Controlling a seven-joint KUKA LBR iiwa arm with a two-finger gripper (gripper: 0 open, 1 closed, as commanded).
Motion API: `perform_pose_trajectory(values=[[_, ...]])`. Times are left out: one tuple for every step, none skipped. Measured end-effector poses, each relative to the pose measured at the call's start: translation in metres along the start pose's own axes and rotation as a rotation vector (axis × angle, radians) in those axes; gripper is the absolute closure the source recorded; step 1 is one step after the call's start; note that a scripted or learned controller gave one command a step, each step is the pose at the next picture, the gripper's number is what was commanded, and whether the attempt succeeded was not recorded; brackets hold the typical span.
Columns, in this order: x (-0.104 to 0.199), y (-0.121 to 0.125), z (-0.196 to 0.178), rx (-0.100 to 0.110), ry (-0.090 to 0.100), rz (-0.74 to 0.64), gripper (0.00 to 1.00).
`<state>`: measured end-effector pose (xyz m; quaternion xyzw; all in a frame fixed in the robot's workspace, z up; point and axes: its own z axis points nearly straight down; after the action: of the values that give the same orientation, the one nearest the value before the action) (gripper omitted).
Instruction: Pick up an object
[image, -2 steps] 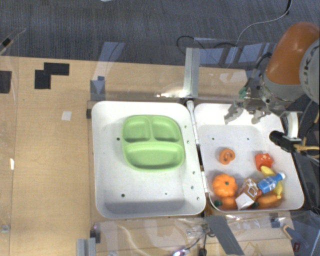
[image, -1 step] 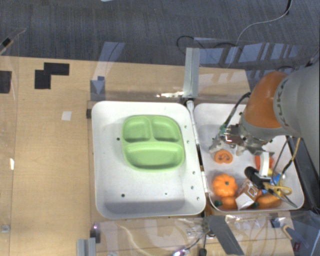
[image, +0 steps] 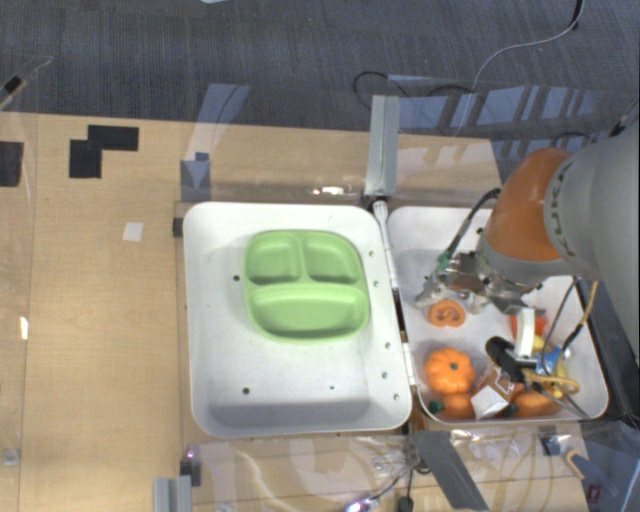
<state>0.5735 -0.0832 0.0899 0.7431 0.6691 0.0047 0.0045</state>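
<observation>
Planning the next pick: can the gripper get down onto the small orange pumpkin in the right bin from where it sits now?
Probably yes. The pumpkin lies uncovered near the right bin's front, its top exposed. The gripper hangs just behind it. Other small items crowd its right side, which may hinder a clean grasp.

Grey arm (image: 600, 190), orange wrist band (image: 525, 215), thin black cables.

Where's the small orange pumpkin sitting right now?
The pumpkin sits in the right bin, near its front-left corner, just below an orange round piece and left of the cluttered toys.
</observation>
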Motion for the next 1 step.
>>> perform_pose_trajectory(values=[[0.0014,0.0023,-0.0115,-0.006,0.002,0.002,1.00]])
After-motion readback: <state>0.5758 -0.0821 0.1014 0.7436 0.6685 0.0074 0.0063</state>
